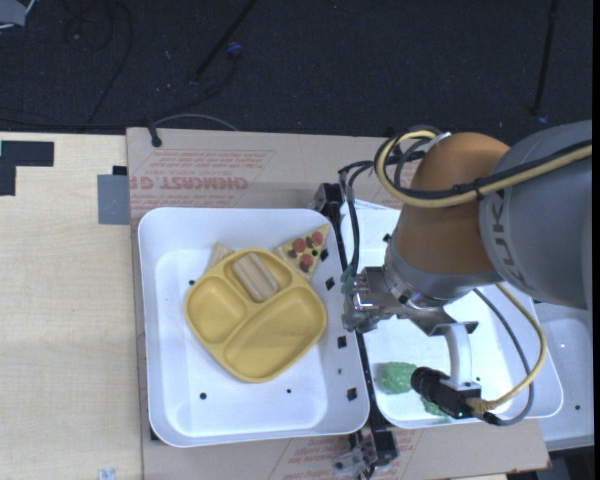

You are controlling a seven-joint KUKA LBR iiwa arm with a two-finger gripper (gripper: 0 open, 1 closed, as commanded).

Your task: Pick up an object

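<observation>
In the left bin (150,318) a yellow plate (270,343) lies flat, stiff and probably light, but wide; its raised rim looks like the only place to take it. A tan piece (252,273) sits in its upper compartment. A slice (305,248) lies near the far right corner, small and thin. The gripper (358,310) hangs over the wall between the bins; whether it is spread or pressed together I cannot tell. In the right bin (505,363) a green lump (396,377) lies near the front left corner, seemingly soft, best taken across its middle. The arm covers much of this bin
</observation>
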